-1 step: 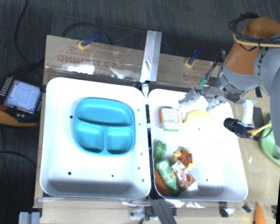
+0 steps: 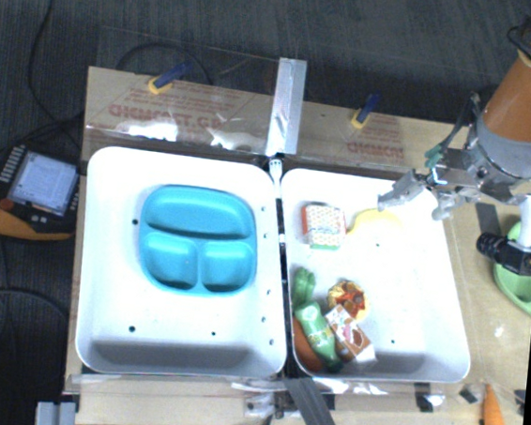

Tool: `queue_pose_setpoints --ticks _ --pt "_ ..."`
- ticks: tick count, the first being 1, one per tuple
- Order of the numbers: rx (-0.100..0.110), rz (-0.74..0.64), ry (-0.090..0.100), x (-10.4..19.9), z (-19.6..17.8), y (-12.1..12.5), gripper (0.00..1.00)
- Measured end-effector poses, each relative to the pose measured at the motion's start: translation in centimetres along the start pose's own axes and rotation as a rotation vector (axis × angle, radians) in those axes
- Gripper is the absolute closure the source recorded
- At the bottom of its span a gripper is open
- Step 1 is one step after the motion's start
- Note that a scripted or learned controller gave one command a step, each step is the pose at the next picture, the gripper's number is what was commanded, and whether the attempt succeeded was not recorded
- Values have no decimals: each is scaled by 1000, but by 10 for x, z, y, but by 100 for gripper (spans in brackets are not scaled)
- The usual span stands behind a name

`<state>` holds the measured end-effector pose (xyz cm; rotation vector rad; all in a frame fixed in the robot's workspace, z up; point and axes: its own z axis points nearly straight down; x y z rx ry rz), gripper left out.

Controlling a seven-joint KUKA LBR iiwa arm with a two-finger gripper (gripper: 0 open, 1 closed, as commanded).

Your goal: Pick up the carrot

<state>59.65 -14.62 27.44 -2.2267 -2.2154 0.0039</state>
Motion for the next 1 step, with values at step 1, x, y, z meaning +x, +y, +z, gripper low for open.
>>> queue_pose_setpoints --ticks 1 --pt "1 158 1 5 2 21 0"
